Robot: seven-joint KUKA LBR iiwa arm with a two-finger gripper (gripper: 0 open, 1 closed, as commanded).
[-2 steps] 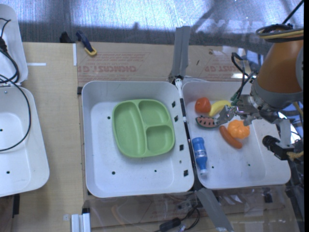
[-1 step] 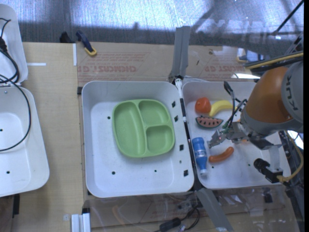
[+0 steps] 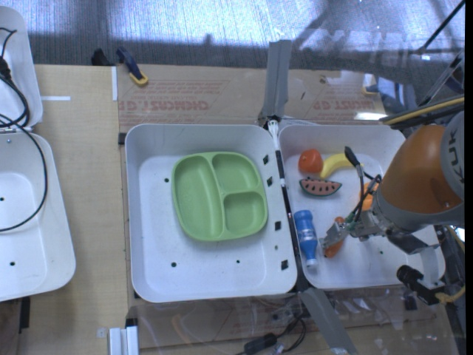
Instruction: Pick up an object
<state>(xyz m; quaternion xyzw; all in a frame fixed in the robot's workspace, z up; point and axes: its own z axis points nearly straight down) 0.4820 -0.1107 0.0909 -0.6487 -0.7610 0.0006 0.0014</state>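
We find the gripper [image 3: 334,237] low in the right bin [image 3: 392,268], near its front-left part, with the arm [image 3: 421,180] reaching in from the right. We cannot tell from this slanted view how the gripper is set, nor whether anything is caught in it. A small orange-red piece [image 3: 333,248] sits right at its tip, touching or just under it, and appears to rest on the bin floor; we cannot identify it further. Just beside the gripper, to the left, a blue bottle [image 3: 305,235] lies along the bin's left wall. Farther back in the same bin lie a watermelon slice [image 3: 320,187], a tomato [image 3: 310,160] and a banana [image 3: 336,165], close together and well apart from the gripper. The left bin [image 3: 148,220] holds a green divided plate [image 3: 219,195], untouched. On our judgement the task is at the grasp stage: the approach is made and the descent looks complete, but no object is seen lifted clear of the bin. What remains is a confirmed grip and a lift. Every object we can see appears to lie on a bin floor.
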